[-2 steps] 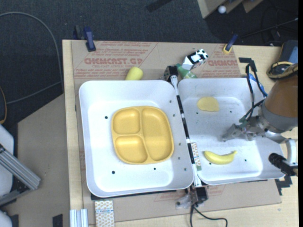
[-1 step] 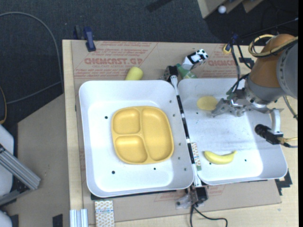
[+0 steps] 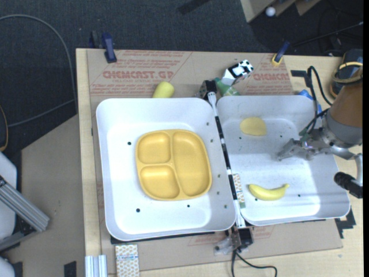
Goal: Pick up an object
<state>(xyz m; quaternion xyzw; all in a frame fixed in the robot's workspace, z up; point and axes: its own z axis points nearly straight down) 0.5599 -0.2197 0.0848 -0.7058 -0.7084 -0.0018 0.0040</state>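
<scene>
Two white bins sit side by side. Over the right bin, the gripper looks blurred, so whether it is open or closed I cannot tell. A banana lies near its front, a pale yellow piece behind. The left bin holds a yellow divided plate.

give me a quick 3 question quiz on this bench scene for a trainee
1. True or false: the yellow divided plate lies in the right bin.
2. Which item in the right bin lies nearest the camera-side edge? A) banana B) pale yellow round piece
3. Fill in: the tool hovers over the ____ bin.

Key:
1. False, it lies in the left bin.
2. A
3. right
</scene>
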